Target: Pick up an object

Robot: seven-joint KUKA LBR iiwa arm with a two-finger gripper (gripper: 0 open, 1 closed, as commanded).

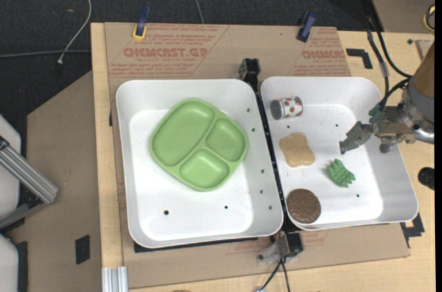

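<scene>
left bin [138, 215]: and here it sits on the bench's left half, shallow and white, carrying one thing
green plate [199, 143]: three compartments, lying flat near the middle of the left bin, turned at an angle to the bin's walls
right bin [397, 204]: pressed side by side against the left bin, four small things spread across its floor
small can [287, 107]: on its side near the right bin's far left corner, pale with red spots, grey end facing the left wall
tan cookie shape [298, 150]: flat on the floor near the left wall, just below the can, apart from it
brown round disc [303, 206]: down in the near left corner, close against the near wall
green leafy piece [340, 173]: near the middle of the right bin, right of the cookie shape, apart from the disc
gripper [350, 140]: coming in over the right wall, dark fingertip reaching toward the bin's middle, above the green leafy piece and well apart from it; nothing seen between the fingers, and whether they are spread or pressed together, cannot tell
arm [423, 94]: grey, at the bench's right edge
clamps: blue clip [142, 21] and another blue clip [306, 26] on the bench's far edge
</scene>
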